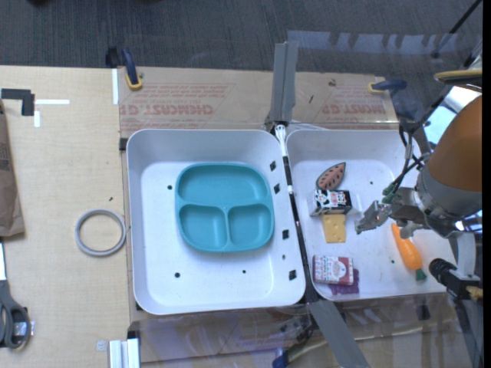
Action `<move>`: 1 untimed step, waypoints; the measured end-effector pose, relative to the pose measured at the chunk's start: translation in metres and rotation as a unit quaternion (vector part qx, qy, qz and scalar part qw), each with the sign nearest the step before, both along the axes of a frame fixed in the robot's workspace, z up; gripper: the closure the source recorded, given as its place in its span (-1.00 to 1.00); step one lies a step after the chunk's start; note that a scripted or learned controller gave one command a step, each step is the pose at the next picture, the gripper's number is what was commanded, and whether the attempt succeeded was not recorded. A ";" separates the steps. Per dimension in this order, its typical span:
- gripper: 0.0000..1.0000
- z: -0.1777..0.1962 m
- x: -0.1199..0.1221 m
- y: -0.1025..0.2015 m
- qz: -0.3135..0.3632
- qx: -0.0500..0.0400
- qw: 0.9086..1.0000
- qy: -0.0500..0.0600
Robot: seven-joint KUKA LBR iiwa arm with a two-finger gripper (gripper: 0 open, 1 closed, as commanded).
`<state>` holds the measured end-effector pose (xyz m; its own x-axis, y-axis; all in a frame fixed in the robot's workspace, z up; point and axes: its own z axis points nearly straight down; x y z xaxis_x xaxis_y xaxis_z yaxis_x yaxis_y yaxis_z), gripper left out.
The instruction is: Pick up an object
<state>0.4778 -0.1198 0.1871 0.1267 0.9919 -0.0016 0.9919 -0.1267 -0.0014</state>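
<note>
Cheese (334,228), a small yellow square with no marked long axis, is seen near the middle of the right bin (301,176), just beside the gripper (370,218) on the side toward the divider between bins; whether the gripper is spread cannot be told.

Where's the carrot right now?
The carrot lies in the right bin, near its right edge, just right of the gripper and well right of the cheese.
</note>
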 end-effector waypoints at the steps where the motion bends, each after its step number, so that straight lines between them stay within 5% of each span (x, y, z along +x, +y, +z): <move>1: -1.00 -0.097 0.023 0.018 0.087 0.001 0.996 0.001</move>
<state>0.5008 -0.1014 0.0906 -0.0463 0.9989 0.0000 0.9989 0.0463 -0.0032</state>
